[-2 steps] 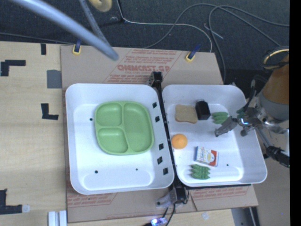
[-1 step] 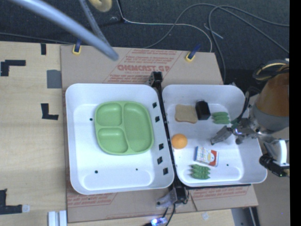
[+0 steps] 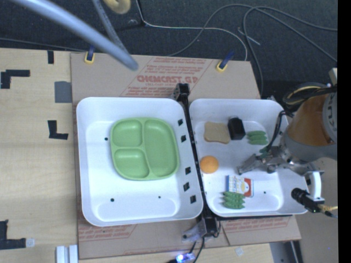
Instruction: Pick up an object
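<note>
The right bin point(image 3: 274, 107) holds several small items. A tan bread slice point(image 3: 217, 132) lies at its back left, with a black block point(image 3: 236, 128) and a green pea pod point(image 3: 256, 137) beside it. An orange ball point(image 3: 209, 164) sits by the left wall. A white box with red and blue print point(image 3: 239, 186) lies near the front, and a green bean bunch point(image 3: 233, 200) lies just in front of it. My gripper point(image 3: 248, 166) hangs low over the bin floor, right of the ball and just above the box, with nothing seen in it.
The left bin point(image 3: 88, 147) holds a green divided plate point(image 3: 145, 148). The grey arm with its orange band point(image 3: 310, 127) covers the right bin's right side. A black divider point(image 3: 192, 158) runs between the bins. Cables point(image 3: 258, 32) trail behind them.
</note>
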`<state>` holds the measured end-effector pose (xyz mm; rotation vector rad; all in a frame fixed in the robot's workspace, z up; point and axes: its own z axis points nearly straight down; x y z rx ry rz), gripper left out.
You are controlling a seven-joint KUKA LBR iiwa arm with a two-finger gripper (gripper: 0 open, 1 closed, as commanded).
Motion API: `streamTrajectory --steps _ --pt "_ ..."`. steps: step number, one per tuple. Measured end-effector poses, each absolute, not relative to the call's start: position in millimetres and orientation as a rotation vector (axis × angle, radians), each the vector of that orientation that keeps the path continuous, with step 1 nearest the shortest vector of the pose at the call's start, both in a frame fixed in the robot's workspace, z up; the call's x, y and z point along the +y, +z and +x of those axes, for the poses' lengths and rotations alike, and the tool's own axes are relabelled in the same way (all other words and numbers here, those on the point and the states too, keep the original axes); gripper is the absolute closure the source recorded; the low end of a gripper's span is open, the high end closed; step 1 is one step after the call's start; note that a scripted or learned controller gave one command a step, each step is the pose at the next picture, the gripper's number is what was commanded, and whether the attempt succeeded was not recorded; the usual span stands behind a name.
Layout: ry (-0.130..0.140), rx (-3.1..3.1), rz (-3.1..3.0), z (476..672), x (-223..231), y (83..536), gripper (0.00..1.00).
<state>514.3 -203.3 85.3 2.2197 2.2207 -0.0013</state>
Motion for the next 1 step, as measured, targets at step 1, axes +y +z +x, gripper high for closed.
streamTrajectory --steps 1 --pt "0.000 2.220 2.218 515.0 -203.3 98.1 1.00"
